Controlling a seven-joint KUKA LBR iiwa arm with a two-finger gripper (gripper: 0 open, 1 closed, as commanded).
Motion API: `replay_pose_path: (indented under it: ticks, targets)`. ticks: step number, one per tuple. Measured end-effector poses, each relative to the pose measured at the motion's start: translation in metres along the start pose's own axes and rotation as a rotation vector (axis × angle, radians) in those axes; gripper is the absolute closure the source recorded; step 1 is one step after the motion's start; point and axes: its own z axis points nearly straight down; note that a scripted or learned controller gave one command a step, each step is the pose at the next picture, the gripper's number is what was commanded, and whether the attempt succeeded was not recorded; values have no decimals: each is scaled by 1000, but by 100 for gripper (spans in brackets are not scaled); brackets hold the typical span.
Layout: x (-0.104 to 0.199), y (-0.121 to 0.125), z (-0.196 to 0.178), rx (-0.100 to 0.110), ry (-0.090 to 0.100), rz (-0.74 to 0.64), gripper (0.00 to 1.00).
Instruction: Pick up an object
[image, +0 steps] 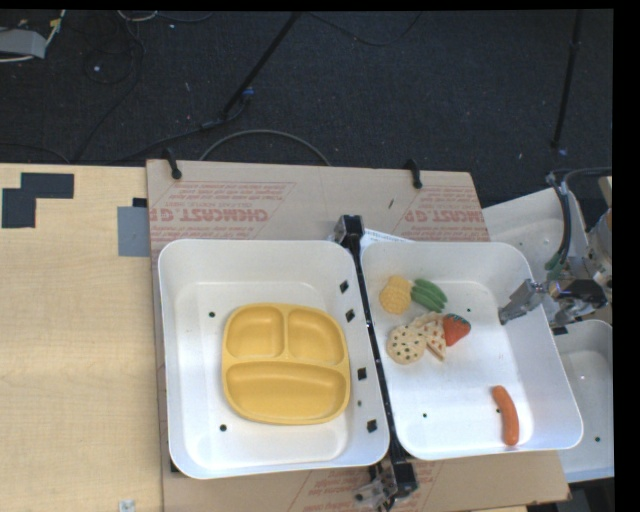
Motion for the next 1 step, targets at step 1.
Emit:
replay_pose_path:
  ticks: [1]
  targets:
    - [0,2,-6,-11,-3,-3,0]
